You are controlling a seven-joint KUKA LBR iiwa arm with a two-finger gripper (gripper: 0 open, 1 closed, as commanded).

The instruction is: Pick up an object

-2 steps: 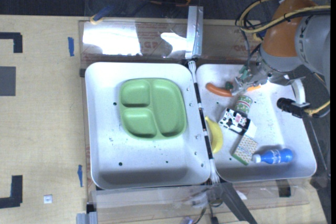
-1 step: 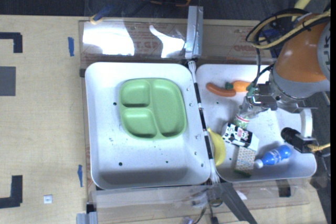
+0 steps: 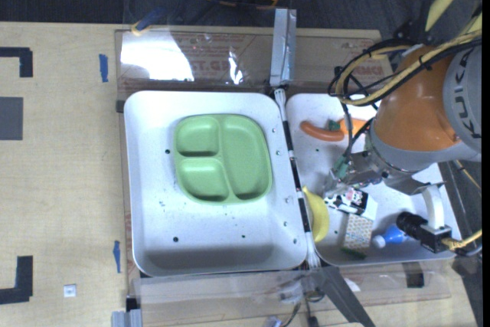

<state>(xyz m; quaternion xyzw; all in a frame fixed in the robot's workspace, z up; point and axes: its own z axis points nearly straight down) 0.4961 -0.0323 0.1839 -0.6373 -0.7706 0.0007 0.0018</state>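
Pincer (image 3: pixel 342 174) low in right bin (image 3: pixel 398 256), state unreadable; carrot (image 3: pixel 321 131), banana (image 3: pixel 318 214), box (image 3: pixel 357 232) near it. Nothing lifted; pick pending.

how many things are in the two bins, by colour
green: 1, divided plate in the left bin
orange: 1, carrot
yellow: 1, banana
black and white: 1, small pack
speckled: 1, block
blue and white: 1, tube
total: 6

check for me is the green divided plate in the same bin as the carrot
No, the green divided plate lies in the left bin, while the carrot lies in the right bin.
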